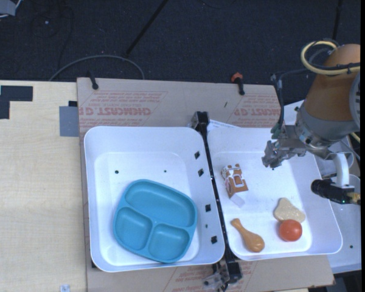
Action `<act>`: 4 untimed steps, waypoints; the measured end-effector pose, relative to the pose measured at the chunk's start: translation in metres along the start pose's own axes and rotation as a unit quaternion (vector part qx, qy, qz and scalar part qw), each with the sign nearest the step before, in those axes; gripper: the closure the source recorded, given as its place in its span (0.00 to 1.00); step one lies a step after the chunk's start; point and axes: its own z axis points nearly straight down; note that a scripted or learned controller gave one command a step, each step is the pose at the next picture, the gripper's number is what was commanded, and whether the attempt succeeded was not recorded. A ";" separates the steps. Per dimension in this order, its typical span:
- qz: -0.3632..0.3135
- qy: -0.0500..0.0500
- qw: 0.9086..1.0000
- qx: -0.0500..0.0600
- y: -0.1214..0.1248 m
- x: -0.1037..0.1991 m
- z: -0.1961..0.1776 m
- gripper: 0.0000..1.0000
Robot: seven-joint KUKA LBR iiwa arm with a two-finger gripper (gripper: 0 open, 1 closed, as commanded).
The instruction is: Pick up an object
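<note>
In the right bin (255,142) lie a small brown and white block (234,180), a tan drumstick-shaped piece (248,235), a beige bread-like piece (288,210) and a red tomato (290,230). My gripper (272,157) hangs over the upper right part of that bin, to the right of the block and above the bread piece. Nothing shows between its fingers.
The left bin (103,148) holds a blue divided plate (154,220). A black divider (208,181) runs between the bins. Cardboard (152,105) lies under both, with a pale bench (30,181) to the left. A black part (333,190) sticks out at the right bin's edge.
</note>
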 end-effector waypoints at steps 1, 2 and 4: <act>0.000 0.000 1.000 0.000 0.002 0.055 0.011 1.00; 0.000 0.000 1.000 0.000 0.010 0.104 0.008 1.00; 0.000 -0.001 1.000 0.000 0.014 0.212 0.017 1.00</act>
